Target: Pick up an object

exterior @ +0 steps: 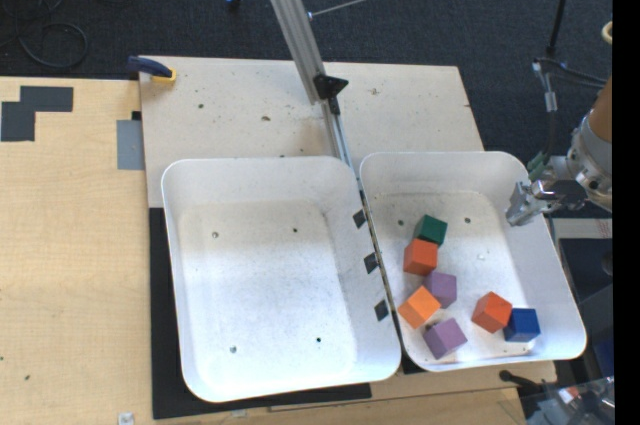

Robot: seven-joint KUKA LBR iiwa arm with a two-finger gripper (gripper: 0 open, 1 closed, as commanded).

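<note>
The gripper (522,204) hangs over the right bin's (470,163) right rim, and I cannot tell how its fingers stand. The blocks crowd the bin's near half (orange block (420,306) touching purple block (441,289)), so a descent could wedge two together.

Even, bright overhead light, no hard glare. Both white bins (270,203) look nearly blown out, speckles still readable. Small blocks (421,256) throw short soft shadows. Dark floor (420,3) up top is dim, cables barely visible. Whole frame is slightly soft and grainy; the arm (598,148) at the right edge is blurred.
</note>
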